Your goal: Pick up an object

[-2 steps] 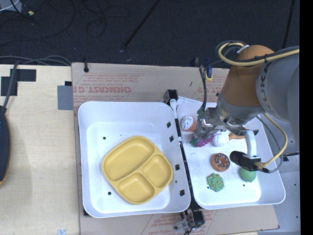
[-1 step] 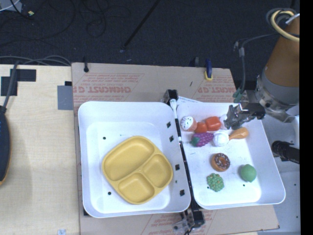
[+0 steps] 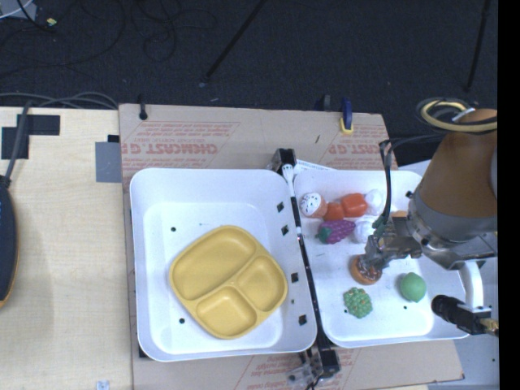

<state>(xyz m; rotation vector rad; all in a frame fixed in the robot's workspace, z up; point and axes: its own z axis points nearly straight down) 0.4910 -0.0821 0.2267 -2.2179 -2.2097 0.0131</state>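
Observation:
My gripper [image 3: 372, 260] hangs low over the middle of the right bin [image 3: 333, 331], directly above a small round brown object [image 3: 365, 272]. Whether that object sits between the fingers is hidden by the wrist. A green ball [image 3: 412, 287] lies just right of the gripper. A green bumpy piece [image 3: 357, 302] rests toward the front. Behind the gripper are a purple grape bunch [image 3: 336, 231], an orange-red toy [image 3: 348, 206] and a white speckled ball [image 3: 309, 204].
The left bin [image 3: 154, 218] holds a yellow divided plate [image 3: 228, 280]. A black divider with clips [image 3: 294, 242] runs between the two bins. Cardboard [image 3: 203, 140] lies under the bins, and the pale bench [image 3: 57, 258] extends to the left.

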